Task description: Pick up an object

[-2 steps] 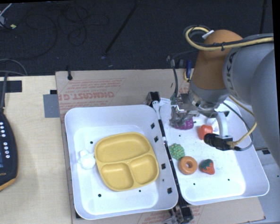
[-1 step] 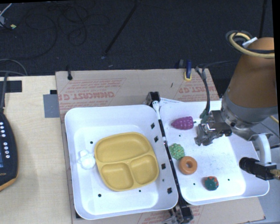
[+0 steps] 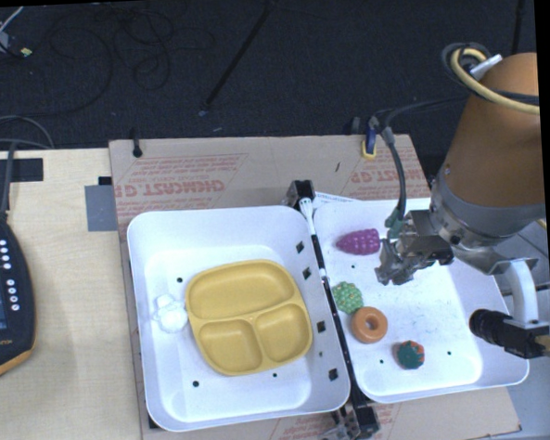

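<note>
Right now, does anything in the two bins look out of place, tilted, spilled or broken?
Nothing looks spilled or broken. The yellow tray lies flat but turned at a slant in the left bin, with a small white object touching its left edge. The toys in the right bin lie apart, and the gripper is over bare floor.

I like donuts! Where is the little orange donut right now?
The orange donut lies in the right bin, near its left wall, just below the green bumpy ball and up-left of the small green-and-red toy.
</note>
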